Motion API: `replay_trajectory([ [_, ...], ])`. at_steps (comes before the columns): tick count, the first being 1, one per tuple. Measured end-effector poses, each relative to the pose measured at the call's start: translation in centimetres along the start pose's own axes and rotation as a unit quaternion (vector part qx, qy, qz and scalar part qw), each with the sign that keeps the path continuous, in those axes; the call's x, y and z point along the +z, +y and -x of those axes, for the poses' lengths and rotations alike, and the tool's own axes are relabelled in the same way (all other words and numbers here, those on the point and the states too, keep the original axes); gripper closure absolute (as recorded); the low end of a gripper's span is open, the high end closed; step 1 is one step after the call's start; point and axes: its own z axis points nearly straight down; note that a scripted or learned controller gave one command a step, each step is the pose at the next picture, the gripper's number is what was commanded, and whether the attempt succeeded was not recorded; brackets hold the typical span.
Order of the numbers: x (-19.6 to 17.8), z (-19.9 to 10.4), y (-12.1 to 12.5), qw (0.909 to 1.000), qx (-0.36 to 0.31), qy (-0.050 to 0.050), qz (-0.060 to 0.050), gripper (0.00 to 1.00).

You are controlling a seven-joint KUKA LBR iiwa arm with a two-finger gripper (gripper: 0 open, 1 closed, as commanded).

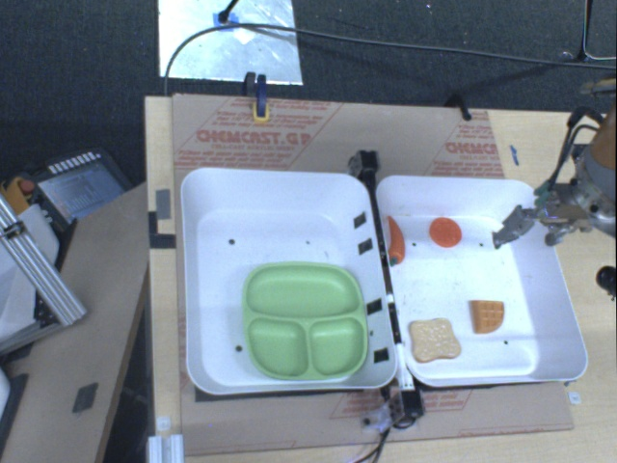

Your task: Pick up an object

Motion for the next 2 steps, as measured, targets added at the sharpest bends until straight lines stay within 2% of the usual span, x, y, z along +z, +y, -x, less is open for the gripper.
replay_trajectory([
  [1,-0.7,-0.1,0.3,1.0,-0.002,-0.001,0.006,0.0],
  [2,3.7,0.3,-0.3,1.0,-0.001,-0.001,0.005,0.0],
])
